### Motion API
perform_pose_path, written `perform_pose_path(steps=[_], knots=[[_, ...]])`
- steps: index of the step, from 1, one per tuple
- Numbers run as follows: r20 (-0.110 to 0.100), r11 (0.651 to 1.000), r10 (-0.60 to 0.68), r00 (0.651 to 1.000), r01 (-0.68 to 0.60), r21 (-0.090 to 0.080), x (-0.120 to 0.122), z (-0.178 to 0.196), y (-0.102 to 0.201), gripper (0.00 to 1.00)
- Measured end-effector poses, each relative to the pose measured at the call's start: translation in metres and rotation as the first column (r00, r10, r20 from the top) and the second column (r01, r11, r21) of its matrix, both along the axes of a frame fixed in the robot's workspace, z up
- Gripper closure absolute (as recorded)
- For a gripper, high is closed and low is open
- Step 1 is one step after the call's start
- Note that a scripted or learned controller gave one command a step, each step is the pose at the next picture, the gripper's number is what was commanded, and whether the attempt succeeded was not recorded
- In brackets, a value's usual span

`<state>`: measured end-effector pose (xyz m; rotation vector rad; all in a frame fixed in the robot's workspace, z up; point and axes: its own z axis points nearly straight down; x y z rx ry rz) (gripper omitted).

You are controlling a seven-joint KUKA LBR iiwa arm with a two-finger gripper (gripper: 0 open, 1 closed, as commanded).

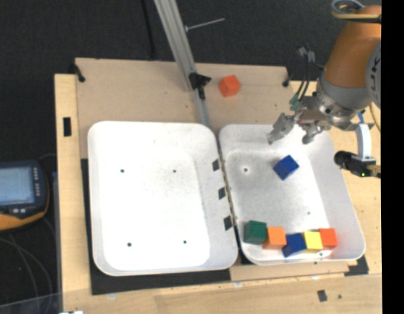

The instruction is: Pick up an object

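Five blocks point(291, 238) hug right bin's point(342, 195) near edge; gripper point(294, 134) spread, nothing held.

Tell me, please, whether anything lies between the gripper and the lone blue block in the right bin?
Nothing visible does. The gripper hangs over the right bin's far edge, and only bare white floor separates it from the blue block. The row of blocks sits along the near wall, out of the way.
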<state>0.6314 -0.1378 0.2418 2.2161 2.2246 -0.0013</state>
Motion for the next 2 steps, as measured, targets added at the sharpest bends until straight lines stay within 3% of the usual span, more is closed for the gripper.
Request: perform_pose_path(steps=[1, 2], knots=[[-0.006, 1.000, -0.007, 1.000, 0.007, 0.000, 0.006, -0.126, -0.060, 0.00], [0.003, 1.000, -0.004, 1.000, 0.004, -0.002, 0.009, -0.109, -0.060, 1.00]])
